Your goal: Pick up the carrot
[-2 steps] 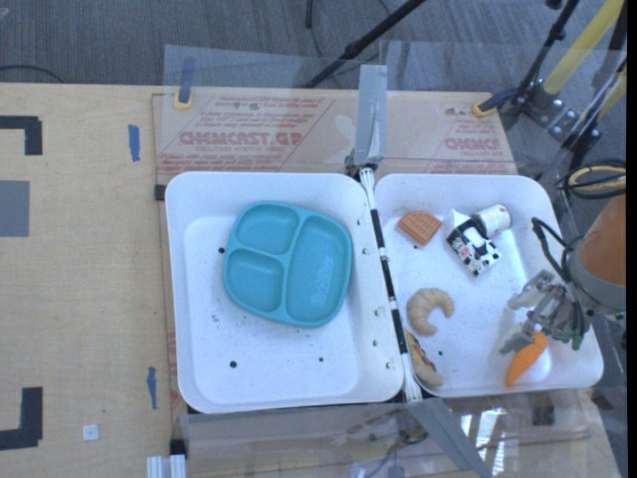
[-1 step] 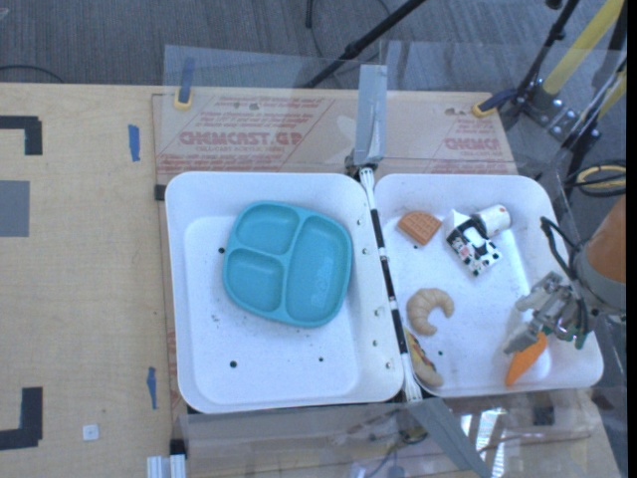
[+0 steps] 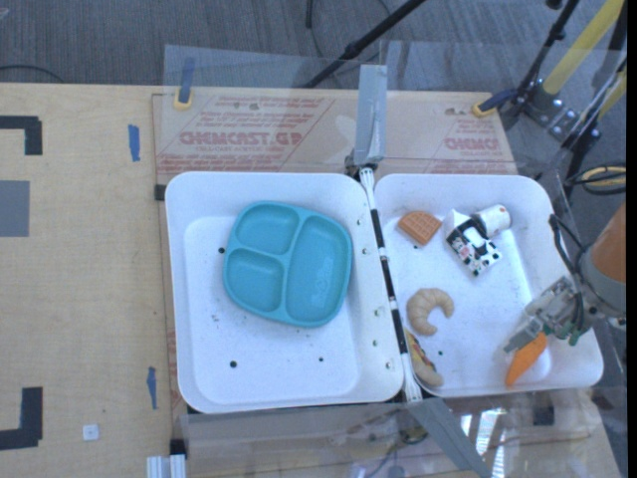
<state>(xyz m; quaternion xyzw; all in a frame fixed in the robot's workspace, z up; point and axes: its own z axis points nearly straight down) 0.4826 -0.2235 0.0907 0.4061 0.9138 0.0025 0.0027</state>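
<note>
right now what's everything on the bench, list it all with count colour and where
bins: 2, white, side by side on the bench
divided plate: 1, teal, in the left bin
waffle piece: 1, orange-brown, right bin, far left part
cow-patterned toy: 1, black and white, right bin, far part
croissant: 1, tan, right bin, middle
carrot: 1, orange, right bin, near right corner
small item: 1, yellowish, too unclear to name, right bin, near left edge
gripper: 1, grey, right over the carrot's top end, finger state unclear
</note>
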